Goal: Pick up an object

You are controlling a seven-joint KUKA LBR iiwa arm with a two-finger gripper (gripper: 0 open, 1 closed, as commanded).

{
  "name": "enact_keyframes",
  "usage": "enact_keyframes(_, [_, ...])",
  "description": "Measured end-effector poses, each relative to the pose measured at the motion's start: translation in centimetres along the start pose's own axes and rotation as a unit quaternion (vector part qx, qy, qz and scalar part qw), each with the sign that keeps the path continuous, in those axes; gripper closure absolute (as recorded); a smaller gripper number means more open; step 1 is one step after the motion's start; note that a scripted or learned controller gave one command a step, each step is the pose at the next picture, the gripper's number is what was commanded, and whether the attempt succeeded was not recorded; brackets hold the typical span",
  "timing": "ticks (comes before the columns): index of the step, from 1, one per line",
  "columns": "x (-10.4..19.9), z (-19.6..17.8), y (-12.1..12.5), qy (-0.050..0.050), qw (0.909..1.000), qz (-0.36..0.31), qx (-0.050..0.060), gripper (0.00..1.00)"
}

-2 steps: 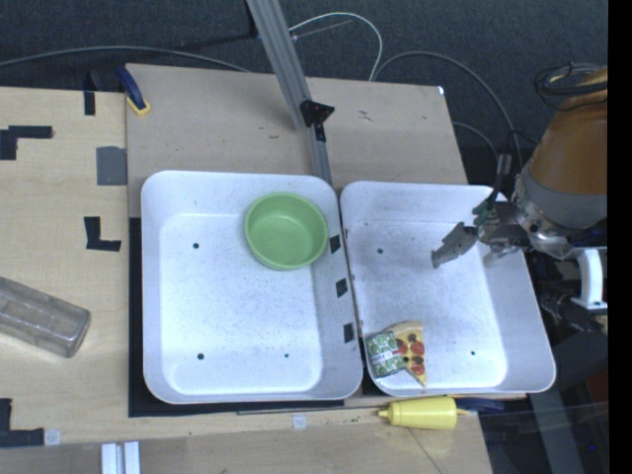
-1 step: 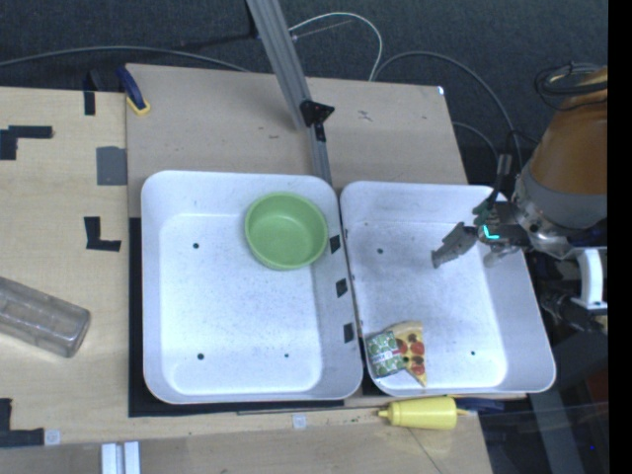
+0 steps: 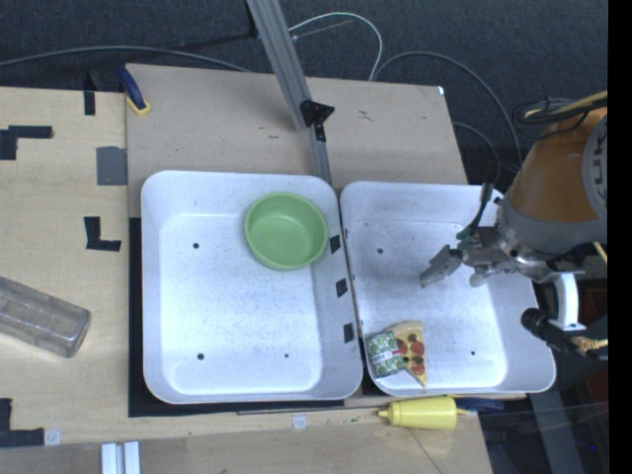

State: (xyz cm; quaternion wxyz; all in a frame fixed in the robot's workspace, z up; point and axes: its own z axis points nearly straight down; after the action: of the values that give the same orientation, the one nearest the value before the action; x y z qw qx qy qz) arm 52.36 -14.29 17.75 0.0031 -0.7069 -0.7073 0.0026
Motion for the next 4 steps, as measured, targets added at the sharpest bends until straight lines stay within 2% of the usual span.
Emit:
enact_keyframes(1, [0.4,6.4,0.0,0.0,1.0,0.0,0.001,0.0])
enact_keyframes(2, [0.5,8.8,0.0,-0.001,1.0,0.0,-0.004,0.0])
enact_keyframes(3, [0.6,7.8,0.0,0.0,1.0,-0.001,-0.003,1.0])
enact_keyframes(4, [0.8,1.5,-0.1,-0.001,1.0,-0.001,-0.006,1.0])
